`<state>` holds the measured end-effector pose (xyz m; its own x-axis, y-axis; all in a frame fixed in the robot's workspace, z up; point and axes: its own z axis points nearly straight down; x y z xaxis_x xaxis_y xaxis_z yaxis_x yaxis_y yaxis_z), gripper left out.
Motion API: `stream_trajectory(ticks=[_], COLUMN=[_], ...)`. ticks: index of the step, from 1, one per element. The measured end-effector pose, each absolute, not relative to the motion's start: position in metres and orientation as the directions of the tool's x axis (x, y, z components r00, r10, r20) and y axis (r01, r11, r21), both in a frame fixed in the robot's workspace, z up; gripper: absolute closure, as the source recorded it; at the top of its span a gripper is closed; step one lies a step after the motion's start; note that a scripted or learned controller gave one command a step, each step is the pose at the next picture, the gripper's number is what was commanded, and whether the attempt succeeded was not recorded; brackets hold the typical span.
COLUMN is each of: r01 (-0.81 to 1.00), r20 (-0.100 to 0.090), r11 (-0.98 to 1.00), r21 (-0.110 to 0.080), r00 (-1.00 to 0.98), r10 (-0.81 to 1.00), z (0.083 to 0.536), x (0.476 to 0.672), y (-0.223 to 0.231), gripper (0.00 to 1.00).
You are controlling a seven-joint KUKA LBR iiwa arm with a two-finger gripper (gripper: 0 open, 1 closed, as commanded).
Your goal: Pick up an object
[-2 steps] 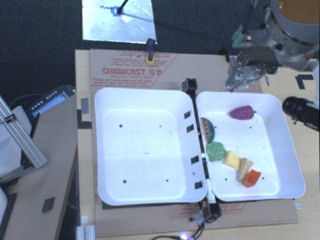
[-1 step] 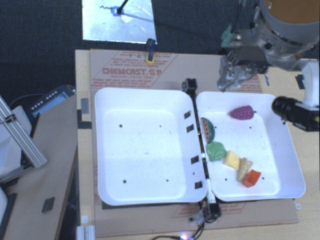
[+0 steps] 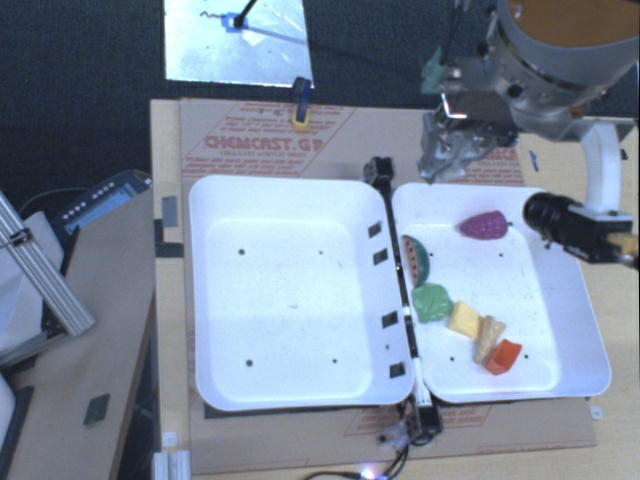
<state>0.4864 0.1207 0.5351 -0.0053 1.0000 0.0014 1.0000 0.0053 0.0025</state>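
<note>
My pincer hangs above the far edge of the right bin; I cannot tell how it is set. The purple toy lies closest. The other toys are crowded, so I might bump them.

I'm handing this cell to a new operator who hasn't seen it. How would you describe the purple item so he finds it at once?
Start at the right-hand white bin, the one holding all the small objects. Look to its far end, near the gripper: the purple piece lies there alone, apart from the cluster along the near left side. It is the only purple thing, an oval lump with a bumpy surface.
</note>
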Motion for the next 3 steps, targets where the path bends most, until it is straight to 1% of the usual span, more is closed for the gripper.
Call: stream_trajectory(ticks=[2,3], r01=[1.0,1.0], r20=[0.002,0.002], r11=[0.005,0.006], r21=[0.002,0.002], r00=[-0.005,-0.006], r10=[1.0,1.0], z=[0.535,0.535], x=[0.486,0.486], y=[0.16,0.186], gripper=[1.0,1.0])
